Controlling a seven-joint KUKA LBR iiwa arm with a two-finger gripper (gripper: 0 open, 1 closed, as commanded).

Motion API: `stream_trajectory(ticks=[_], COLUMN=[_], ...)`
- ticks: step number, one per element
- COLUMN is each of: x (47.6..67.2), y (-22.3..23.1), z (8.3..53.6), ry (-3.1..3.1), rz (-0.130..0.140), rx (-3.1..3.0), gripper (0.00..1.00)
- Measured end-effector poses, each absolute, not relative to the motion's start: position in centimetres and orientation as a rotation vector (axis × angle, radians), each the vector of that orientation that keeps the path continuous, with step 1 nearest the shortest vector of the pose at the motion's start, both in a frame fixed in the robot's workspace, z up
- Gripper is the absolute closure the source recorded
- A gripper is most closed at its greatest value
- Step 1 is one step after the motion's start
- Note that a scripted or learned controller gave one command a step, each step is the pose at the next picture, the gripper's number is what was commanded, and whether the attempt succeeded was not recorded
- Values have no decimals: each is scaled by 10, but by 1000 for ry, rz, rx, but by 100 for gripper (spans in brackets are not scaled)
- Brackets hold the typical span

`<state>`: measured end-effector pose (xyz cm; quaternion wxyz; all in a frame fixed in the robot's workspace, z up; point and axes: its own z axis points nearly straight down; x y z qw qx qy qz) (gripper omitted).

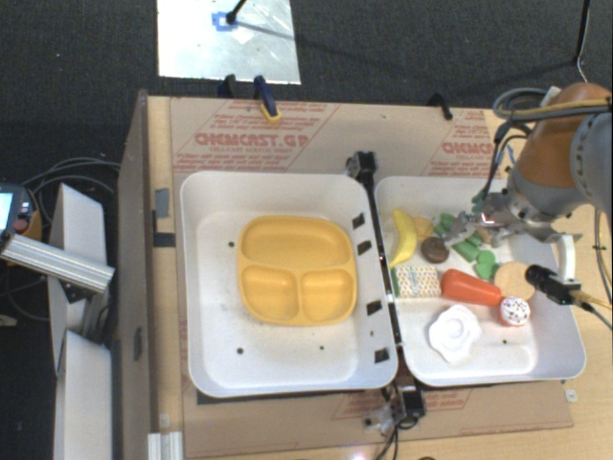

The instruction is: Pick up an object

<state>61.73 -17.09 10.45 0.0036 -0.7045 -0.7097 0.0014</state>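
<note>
Bench, cardboard-covered: two shallow white bins are borne side by side. Right bin is set directly beneath the gripper; left bin is placed well apart from its jaws.

A single fixed camera looked down on the surface from above at a slant, far enough back to take in both white bins whole. The left bin sat near the middle of the frame and the right bin reached toward the right edge. The far side lay at the top, with dark floor beyond. The arm entered from the right.
</note>
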Motion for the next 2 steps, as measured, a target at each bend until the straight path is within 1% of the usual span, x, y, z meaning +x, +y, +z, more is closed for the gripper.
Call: stream_trajectory(ticks=[1,2], x=[555,648], y=[-142,-90], z=[85,96], ry=[-2222,-2238], rz=[-1,-2], rx=[-2221,-2211], gripper=[0,0])
